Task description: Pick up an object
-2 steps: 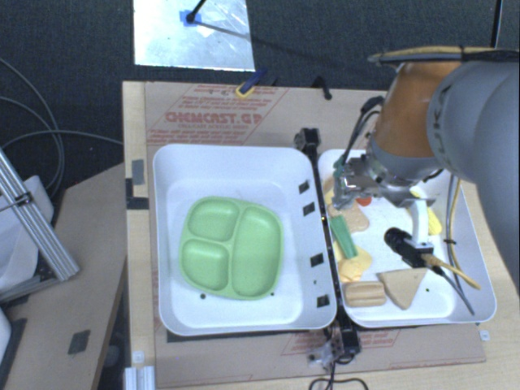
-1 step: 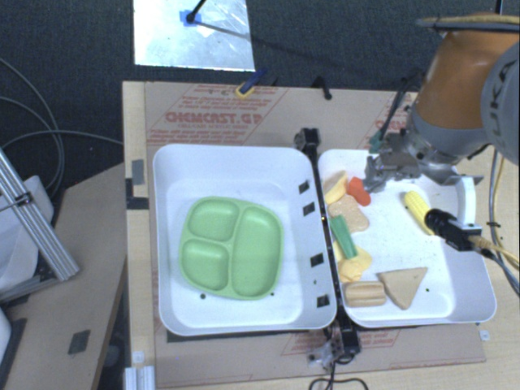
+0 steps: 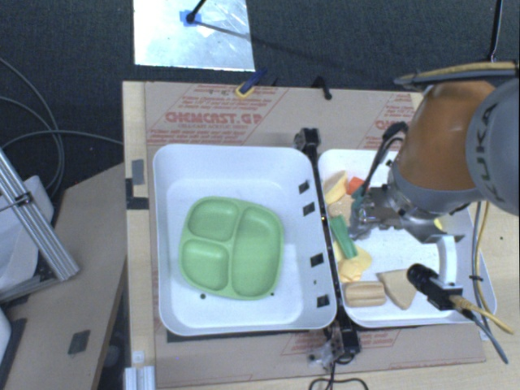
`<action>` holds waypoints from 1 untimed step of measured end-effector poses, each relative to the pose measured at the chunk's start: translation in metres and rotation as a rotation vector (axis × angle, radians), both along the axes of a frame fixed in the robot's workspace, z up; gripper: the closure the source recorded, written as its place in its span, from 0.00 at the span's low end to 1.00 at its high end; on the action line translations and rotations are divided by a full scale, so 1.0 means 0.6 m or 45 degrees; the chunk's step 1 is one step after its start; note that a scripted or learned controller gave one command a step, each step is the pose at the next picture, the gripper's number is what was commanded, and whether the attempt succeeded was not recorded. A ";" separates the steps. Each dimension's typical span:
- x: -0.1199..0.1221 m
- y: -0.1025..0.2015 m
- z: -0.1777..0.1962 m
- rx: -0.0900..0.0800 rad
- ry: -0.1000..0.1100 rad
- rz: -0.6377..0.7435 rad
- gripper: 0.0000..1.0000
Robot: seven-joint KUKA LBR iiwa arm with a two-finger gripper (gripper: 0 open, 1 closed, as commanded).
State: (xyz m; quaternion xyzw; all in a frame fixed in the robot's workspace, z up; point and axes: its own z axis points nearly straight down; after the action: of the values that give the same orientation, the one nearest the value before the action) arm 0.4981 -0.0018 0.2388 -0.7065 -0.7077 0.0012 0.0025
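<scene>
Two white bins are set side by side on a printed cardboard sheet (image 3: 211, 116). The left bin (image 3: 162, 218) is taken up by a green divided plate (image 3: 231, 246), lying flat near its middle. The right bin (image 3: 406, 316) is crowded along its left wall with small food-like pieces. A pale yellow piece (image 3: 335, 189) and an orange bit (image 3: 355, 185) are seen at the far end. A green stick (image 3: 342, 240) is laid along the wall below them, with a yellow lump (image 3: 355, 263) just beside its near end. A tan bun (image 3: 364, 293) and a tan wedge (image 3: 396, 287) are placed at the near end, close together.

The arm (image 3: 443, 145) is brought in from the right and leans across the right bin, so that much of the bin's far right part is covered by it. The hand (image 3: 363, 216) is pointed down and to the left, over the cluster, just beside the green stick and below the orange bit. Whether the hand is apart or together cannot be told, and nothing is seen to be held in it.
</scene>
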 end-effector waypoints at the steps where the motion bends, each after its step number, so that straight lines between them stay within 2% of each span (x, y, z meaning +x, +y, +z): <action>1: -0.019 0.069 -0.055 0.000 -0.006 0.008 1.00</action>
State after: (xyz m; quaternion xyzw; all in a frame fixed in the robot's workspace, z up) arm 0.4864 0.0398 0.2060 -0.7044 -0.7098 -0.0005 0.0008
